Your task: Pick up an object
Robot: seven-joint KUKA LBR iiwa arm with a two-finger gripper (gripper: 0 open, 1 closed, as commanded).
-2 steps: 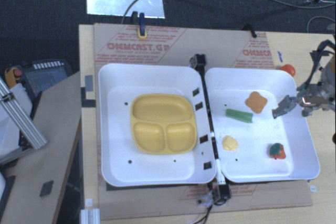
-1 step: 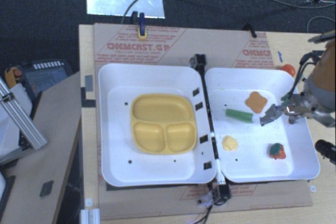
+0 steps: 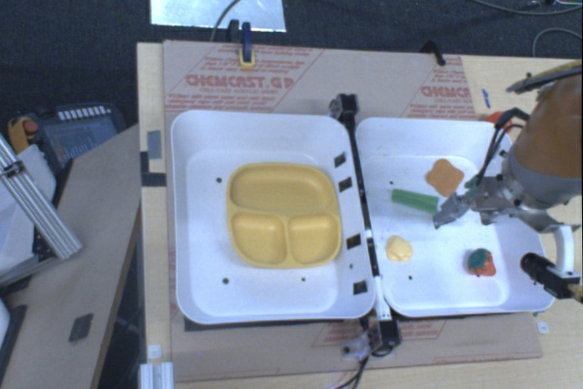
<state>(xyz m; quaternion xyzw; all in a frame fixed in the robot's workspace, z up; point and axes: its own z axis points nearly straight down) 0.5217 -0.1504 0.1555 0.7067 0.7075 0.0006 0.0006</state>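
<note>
White bins: two side by side; left bin (image 3: 196, 196) holds a yellow divided plate (image 3: 278, 214)
Right bin (image 3: 401, 296): orange flat piece (image 3: 444, 177), green stick (image 3: 414, 199), pale yellow lump (image 3: 398, 248), green-and-red toy (image 3: 481, 261)
Gripper (image 3: 448, 214): over the right bin, tips just beside the green stick's right end; nothing visibly between them
Fingers: spread cannot be told
Arm (image 3: 551, 150): enters from the right

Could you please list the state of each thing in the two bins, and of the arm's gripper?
Yellow divided plate: flat in the left bin, its compartments bare.
Orange piece: loose on the right bin floor.
Green stick: lying flat.
Pale yellow piece: loose near the divider.
Green-and-red toy: loose.
Gripper: low beside the green stick, holding nothing visible.
</note>
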